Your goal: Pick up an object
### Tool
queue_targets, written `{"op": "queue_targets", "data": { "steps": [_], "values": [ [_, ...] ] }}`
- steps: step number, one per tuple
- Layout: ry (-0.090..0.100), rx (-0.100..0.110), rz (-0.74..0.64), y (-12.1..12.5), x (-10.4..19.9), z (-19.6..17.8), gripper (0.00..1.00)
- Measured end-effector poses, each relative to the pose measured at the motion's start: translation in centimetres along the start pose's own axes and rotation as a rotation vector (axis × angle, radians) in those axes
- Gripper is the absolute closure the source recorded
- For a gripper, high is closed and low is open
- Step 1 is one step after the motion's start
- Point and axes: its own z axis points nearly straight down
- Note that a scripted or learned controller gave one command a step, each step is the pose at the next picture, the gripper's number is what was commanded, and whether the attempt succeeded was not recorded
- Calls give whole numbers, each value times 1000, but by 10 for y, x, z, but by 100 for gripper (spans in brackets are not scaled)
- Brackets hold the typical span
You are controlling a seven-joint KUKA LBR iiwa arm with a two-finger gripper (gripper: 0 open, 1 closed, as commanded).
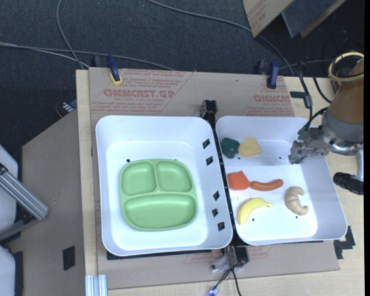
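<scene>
You've got gripper (299,151) at right bin (324,231) rim, above croissant (295,199); jaws state unclear, nothing visibly grasped, pick not started

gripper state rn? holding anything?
Gripper: over the right bin's far right edge, nothing visibly held; open or closed cannot be told from this view.

Tabletop (173,92): brown board with red lettering, centre frame. Blue clamps at its top edge, one upper left (114,70), one upper right (272,73). Cables (69,34) cross the dark floor along the top. Cardboard piece (266,14) at upper right.
</scene>
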Motion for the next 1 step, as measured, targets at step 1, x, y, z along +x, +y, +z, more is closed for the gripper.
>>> {"op": "queue_targets", "data": {
  "steps": [1],
  "values": [
    [-1, -3, -2, 2, 0, -55, 100]
  ]
}}
